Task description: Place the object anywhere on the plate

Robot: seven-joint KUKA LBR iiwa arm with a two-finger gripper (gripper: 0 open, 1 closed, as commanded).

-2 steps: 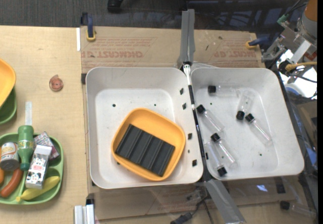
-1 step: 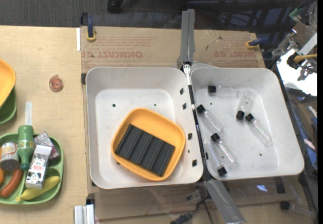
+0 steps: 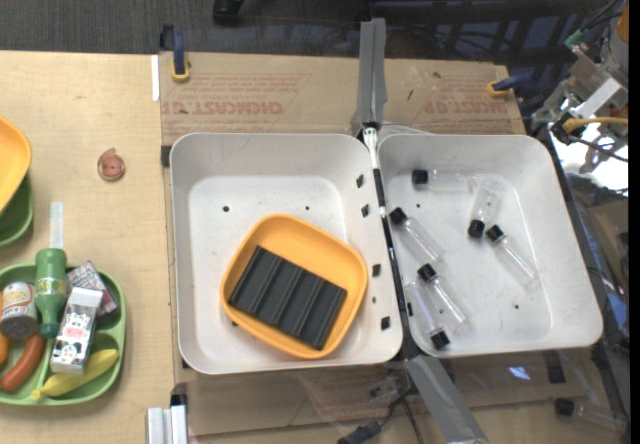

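Black ridged block (image 3: 290, 297) lying flat on yellow plate (image 3: 290, 230), inside left white bin (image 3: 200, 172) (toward its near edge). In right white bin (image 3: 560, 232), clear black-capped vials (image 3: 485, 207), scattered apart. On table (image 3: 80, 112), green tray (image 3: 112, 344) of toy food.

2 shallow white bins sit side by side on the bench. In the left bin (image 3: 200, 172), a yellow plate (image 3: 345, 257) lies toward the front, and a black ribbed object (image 3: 288, 296) rests on it, tilted at a slant. The right bin (image 3: 545, 182) holds several clear vials with black caps (image 3: 440, 307), scattered apart. At the far left, a green tray (image 3: 105, 352) carries toy food.
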